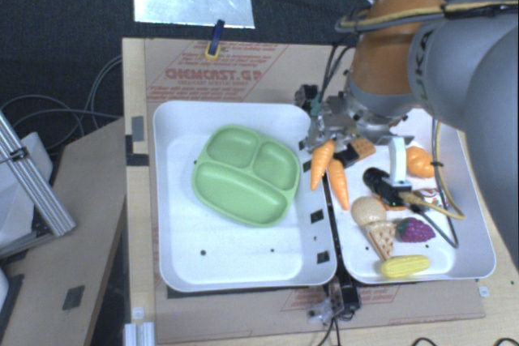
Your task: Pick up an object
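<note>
Hovering over the inner edge of the right bin (478, 255), the end effector (328, 132) sits just above two carrots; whether its fingers are apart or together cannot be told. One carrot (321, 162) lies across the divide between the bins, near their far edge; the second carrot (338, 184) lies touching it. A sound grasp would likely centre on one carrot's thick end, clear of its neighbour. The left bin (174, 255) holds a green divided plate (243, 174).
</note>
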Controlling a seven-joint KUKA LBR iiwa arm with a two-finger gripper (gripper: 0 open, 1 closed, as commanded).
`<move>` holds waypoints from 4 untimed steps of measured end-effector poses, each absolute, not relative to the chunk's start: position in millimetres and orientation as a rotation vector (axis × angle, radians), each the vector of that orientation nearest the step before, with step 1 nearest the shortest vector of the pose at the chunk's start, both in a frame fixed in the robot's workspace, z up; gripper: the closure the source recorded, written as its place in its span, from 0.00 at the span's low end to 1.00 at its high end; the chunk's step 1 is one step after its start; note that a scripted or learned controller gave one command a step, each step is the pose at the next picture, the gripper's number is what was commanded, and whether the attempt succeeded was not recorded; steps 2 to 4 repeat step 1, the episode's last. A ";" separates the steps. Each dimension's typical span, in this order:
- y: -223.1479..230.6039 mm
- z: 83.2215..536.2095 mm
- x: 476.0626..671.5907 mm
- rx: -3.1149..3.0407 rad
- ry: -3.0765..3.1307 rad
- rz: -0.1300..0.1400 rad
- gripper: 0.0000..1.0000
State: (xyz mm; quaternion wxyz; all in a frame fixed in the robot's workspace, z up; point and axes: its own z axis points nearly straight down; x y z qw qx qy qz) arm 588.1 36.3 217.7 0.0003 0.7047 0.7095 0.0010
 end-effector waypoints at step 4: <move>33.0 226.9 577.8 2.220 2.223 0.002 1.00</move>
